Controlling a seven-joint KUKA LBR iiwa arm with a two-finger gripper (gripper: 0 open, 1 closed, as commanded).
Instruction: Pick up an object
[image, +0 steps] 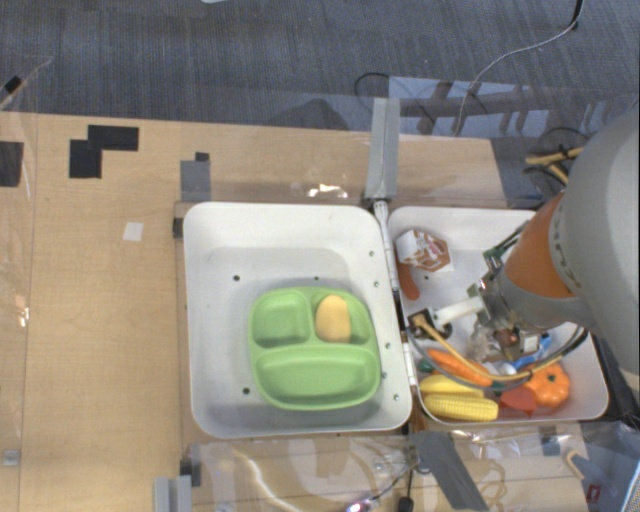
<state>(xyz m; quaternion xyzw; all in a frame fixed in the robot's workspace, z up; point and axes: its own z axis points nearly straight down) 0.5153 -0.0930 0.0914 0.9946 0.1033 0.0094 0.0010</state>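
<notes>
The tool (492, 340) hangs over the crowded right bin (590, 400); whether it's parted, I cannot tell. Best aim squarely at the carrot (458, 365), avoiding its neighbours.

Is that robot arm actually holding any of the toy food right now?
It cannot be told. The gripper hangs low over the pile in the right bin, above the carrot, and the arm hides what's beneath.

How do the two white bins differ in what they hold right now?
The left bin holds one green divided tray with a yellow egg-shaped item in its upper right compartment; the right bin holds a loose jumble, including a carrot, corn and an orange pepper. The arm reaches into the right bin, not the left. Both are shallow and white.
</notes>
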